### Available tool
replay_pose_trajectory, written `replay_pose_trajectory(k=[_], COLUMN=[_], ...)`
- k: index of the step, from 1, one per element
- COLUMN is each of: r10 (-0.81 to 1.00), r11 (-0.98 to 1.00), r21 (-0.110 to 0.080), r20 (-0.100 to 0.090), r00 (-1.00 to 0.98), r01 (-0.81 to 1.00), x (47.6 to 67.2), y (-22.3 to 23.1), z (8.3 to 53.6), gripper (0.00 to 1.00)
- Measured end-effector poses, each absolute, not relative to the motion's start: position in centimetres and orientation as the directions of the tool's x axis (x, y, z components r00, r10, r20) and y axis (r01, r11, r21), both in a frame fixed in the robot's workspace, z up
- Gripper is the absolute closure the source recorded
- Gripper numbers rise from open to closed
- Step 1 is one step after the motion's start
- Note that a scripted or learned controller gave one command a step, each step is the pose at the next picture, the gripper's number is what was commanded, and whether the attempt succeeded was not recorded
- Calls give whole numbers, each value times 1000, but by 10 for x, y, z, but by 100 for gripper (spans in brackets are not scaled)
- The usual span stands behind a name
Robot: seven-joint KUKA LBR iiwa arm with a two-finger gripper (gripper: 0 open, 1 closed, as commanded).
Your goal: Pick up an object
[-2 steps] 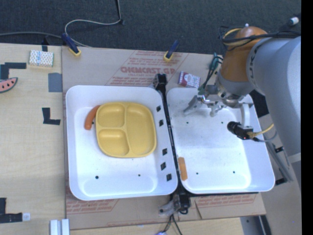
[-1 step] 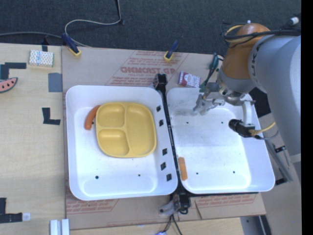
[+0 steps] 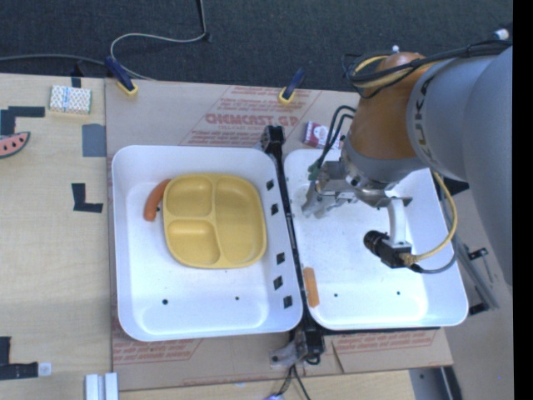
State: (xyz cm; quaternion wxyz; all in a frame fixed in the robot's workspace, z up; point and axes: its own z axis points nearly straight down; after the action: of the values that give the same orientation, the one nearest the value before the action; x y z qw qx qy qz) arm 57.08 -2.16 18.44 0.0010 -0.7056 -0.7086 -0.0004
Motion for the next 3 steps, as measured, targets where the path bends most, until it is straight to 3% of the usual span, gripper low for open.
replay_pose_trajectory(k=[1,2,3], r10=[1000,1000,1000], r11=[2,2,2], r21=[-2,-1,-2], r20=[1,1,0], r00=[-2,-2,-2], r01=[1000,1000,1000], x=[570,639,619], y=[-23,7,49], z=[184,184,184], gripper=[0,0,0])
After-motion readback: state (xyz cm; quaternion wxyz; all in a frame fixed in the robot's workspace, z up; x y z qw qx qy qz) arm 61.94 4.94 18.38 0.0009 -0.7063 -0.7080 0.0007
